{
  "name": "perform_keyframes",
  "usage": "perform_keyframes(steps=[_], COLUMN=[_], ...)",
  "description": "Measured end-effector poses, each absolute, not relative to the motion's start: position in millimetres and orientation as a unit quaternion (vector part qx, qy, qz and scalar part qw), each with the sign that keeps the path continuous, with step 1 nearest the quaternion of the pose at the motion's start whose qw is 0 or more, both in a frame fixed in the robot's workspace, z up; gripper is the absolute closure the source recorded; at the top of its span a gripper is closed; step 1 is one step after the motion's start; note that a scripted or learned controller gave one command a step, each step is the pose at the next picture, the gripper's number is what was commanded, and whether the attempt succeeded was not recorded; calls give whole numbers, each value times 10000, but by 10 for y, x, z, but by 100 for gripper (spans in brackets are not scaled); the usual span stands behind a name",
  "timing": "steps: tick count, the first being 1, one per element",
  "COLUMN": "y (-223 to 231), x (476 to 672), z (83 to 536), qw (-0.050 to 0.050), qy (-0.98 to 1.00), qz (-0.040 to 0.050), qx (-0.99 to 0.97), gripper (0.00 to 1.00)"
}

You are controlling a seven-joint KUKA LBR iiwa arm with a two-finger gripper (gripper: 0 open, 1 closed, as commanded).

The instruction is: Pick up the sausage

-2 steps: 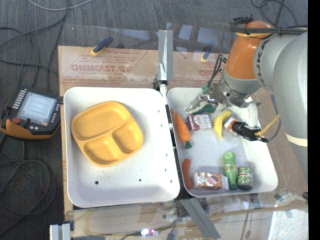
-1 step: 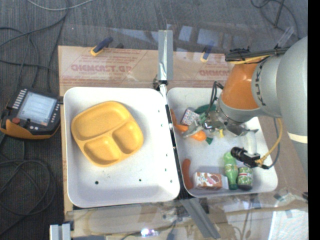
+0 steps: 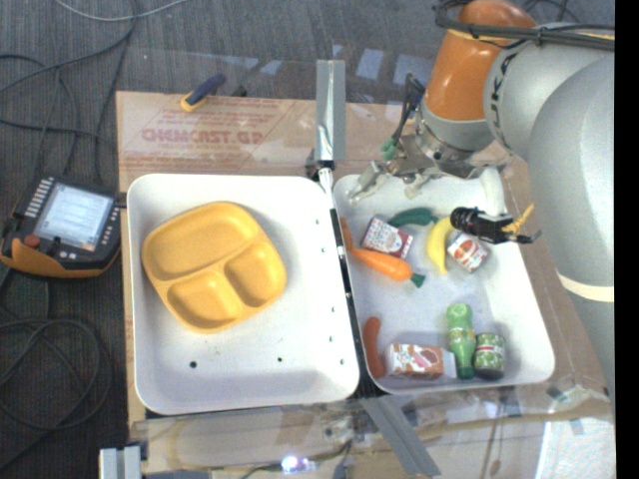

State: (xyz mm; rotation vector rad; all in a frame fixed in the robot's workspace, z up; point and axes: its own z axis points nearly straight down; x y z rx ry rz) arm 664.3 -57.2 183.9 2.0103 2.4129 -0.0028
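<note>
Lying against the left wall of the right bin, down near its front corner, the sausage is a reddish-brown link pointing roughly front to back. Just to its right sits a small carton with a red-and-white label; the print is too small to read. Next to that are a green bottle and a green can, all lined up along the front wall. Further back there's a carrot lying on a slant, a red packet, a banana, a little red-labelled tin and something dark green. No labels legible on any of it.

The gripper hangs over the bin's back-left corner, well apart from the sausage, fingers spread and nothing between them.

There's open floor in the middle of that bin, right of the sausage. The left bin holds a yellow divided plate. Behind it on the table, a cardboard sheet carries faded red lettering, mirrored or upside down, so I can't make it out. A handheld pendant with a lit screen sits off to the left.
</note>
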Motion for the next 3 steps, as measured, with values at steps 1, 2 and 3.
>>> perform_keyframes(steps=[1,2,3], y=[-996,-980,-922], x=[6481,6680,6662], z=[1048,943,892], qw=[-4,-70,1], qy=[7874,7065,6061], qz=[-22,-33,5], qx=[6164,7077,7954], gripper=[0,0,0])
